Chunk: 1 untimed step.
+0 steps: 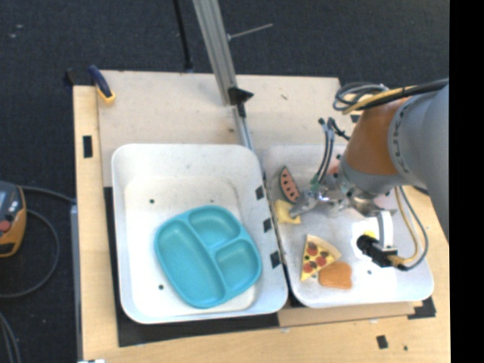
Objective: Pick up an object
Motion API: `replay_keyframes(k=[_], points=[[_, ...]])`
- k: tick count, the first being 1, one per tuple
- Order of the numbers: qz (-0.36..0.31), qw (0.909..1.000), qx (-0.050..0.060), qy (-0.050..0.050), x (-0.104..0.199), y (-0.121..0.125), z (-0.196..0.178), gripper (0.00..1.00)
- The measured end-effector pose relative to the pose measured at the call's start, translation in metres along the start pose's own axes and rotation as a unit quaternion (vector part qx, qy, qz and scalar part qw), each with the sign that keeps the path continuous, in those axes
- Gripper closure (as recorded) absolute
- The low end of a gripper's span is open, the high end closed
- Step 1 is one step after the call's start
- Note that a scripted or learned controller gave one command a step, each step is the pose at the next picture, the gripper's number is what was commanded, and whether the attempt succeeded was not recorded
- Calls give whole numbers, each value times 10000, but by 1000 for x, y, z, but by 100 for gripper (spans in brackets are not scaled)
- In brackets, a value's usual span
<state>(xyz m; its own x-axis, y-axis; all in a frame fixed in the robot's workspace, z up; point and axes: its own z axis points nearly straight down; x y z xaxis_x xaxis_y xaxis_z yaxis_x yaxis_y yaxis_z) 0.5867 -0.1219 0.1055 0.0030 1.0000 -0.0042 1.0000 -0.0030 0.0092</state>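
The claw [296, 203] hung low in the right bin [423, 278], its grip impossible to tell, just beside a small yellow toy [285, 213] that looked light, stiff and slippery, best pinched across its narrow middle.

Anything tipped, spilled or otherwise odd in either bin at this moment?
Nothing stands out. The blue divided plate lies flat in the left bin. The watermelon slice, yellow piece, pizza slice and orange piece lie loose in the right bin, none spilled.
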Motion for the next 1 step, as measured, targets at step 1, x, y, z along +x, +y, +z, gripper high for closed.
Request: replay_keyframes(k=[1], points=[[20, 10000, -9, -1, -1, 0, -11, 100]])
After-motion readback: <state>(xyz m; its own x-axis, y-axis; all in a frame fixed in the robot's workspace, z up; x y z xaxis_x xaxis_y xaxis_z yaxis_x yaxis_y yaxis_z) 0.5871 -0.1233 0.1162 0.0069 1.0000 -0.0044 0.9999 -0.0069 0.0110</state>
